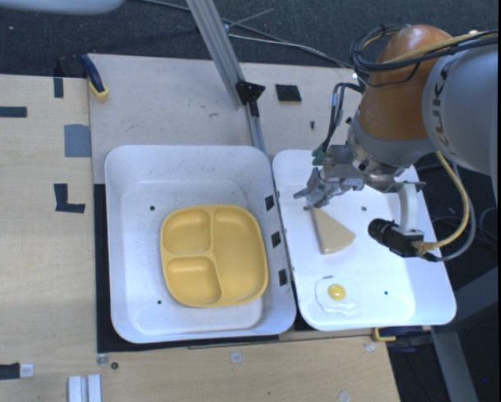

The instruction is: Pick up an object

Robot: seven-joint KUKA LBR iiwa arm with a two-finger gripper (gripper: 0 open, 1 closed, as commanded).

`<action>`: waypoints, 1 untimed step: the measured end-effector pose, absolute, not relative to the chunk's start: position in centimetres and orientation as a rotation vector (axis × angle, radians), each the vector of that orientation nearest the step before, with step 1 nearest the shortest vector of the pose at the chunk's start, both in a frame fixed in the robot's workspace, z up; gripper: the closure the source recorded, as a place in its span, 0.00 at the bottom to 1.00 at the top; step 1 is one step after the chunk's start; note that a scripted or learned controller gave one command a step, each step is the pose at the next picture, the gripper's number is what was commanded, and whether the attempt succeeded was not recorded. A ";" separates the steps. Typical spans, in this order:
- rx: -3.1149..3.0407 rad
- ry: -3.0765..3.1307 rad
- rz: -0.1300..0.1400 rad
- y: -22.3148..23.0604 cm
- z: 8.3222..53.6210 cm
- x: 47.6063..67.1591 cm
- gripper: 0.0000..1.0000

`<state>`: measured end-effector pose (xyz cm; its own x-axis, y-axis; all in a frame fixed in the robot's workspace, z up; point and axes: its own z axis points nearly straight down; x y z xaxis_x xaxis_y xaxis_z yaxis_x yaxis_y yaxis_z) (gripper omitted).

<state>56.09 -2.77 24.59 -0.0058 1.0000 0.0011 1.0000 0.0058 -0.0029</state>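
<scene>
**Arm over the right-hand bin, gripper above a cheese wedge**

The wooden bench (175,99) carries two shallow white bins side by side. The left bin (133,174) holds a yellow three-compartment plate (214,254), lying flat near its centre with bare white floor on all sides. The grey arm (451,99) with its orange band (401,82) enters from the right and covers much of the upper part of the right bin (426,296). A slanted metal post (221,48) rises behind the junction of the two bins. Within the right bin, a pale cheese wedge (333,231) lies near the centre, its narrow tip directly under the gripper (316,191); whether the fingers are parted or together cannot be told. A toy fried egg (335,296) rests near the front edge, apart from the wedge. A black cylindrical fitting (393,237) hangs just right of the wedge.
</scene>
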 end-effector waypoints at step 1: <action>-2.214 -2.224 0.005 1.6 24.2 53.1 1.00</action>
